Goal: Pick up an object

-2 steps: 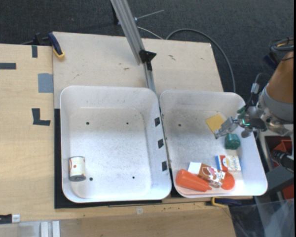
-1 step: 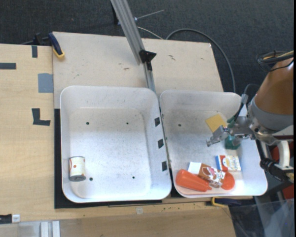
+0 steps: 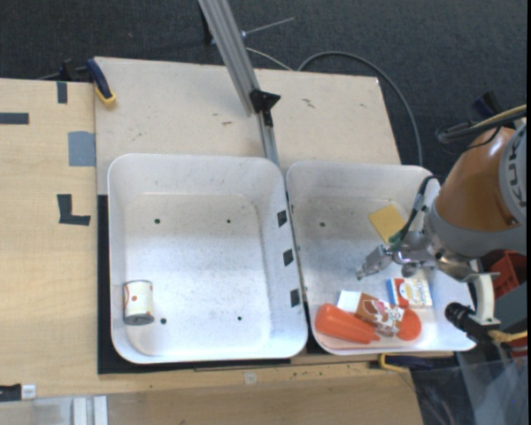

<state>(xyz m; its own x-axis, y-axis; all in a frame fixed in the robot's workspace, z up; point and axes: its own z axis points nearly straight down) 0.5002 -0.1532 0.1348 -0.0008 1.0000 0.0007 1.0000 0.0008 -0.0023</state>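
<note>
My gripper [image 3: 382, 261] hangs low over the middle of the right bin [image 3: 336, 184], reaching in from the right. A yellow block [image 3: 386, 222] lies just behind it. In front of it, along the bin's near wall, lie an orange carrot-shaped piece [image 3: 344, 324], a brown and red packet [image 3: 377, 312], a white and blue carton [image 3: 412, 291] and a small red piece [image 3: 410, 327]. Nothing shows in the gripper's grasp. A small white and brown can [image 3: 138, 302] stands in the near left corner of the left bin [image 3: 195, 237].
The grey and orange arm [image 3: 478, 197] covers the right bin's right side. A slanted metal post [image 3: 234, 47] rises behind the bins, and a black cable [image 3: 354, 60] loops over the bench. A yellow and blue clamp [image 3: 101, 81] sits at the back left.
</note>
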